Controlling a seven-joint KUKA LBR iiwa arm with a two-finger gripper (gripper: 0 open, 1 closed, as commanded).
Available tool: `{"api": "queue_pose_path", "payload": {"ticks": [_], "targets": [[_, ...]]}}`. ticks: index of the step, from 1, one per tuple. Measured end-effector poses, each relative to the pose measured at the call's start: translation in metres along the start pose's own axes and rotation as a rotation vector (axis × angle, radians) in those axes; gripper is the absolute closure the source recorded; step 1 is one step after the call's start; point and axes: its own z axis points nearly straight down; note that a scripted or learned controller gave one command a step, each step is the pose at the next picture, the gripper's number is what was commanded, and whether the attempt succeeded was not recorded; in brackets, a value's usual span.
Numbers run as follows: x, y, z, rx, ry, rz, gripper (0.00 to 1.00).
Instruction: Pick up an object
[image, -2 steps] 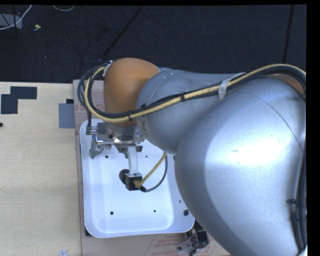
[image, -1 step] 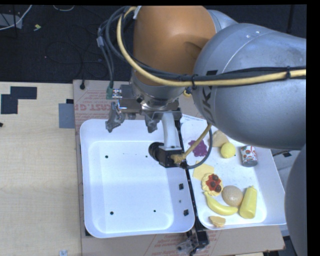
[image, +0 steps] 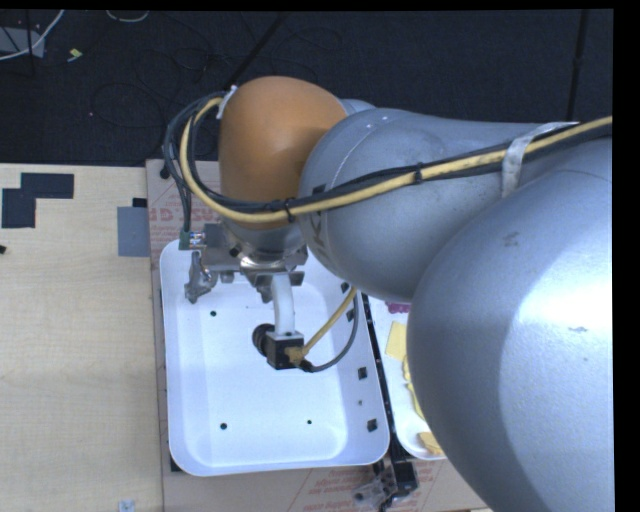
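My gripper (image: 203, 278) hangs low over the far left corner of the left white bin (image: 250, 440), under the orange band of the wrist. I see nothing held in it. The big grey arm covers most of the right bin (image: 402, 440). Along that bin's left side, pieces of yellow objects (image: 398, 345) show beside the arm, with a small magenta bit (image: 397, 307) above them. Another yellow piece (image: 428, 441) lies near the right bin's front edge.
The bins rest on a cardboard sheet (image: 330, 485). A pale wooden bench top (image: 70, 350) with dark rectangular patches (image: 130, 230) stretches to the left. Small black fittings (image: 385, 488) sit at the front between the bins.
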Motion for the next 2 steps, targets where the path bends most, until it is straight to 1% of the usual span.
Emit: {"api": "queue_pose_path", "payload": {"ticks": [1, 2], "targets": [[-0.001, 0.042, 0.121, -0.003, 0.000, 0.001, 0.00], [-0.026, 0.001, 0.033, -0.011, 0.006, 0.005, 0.00]]}}
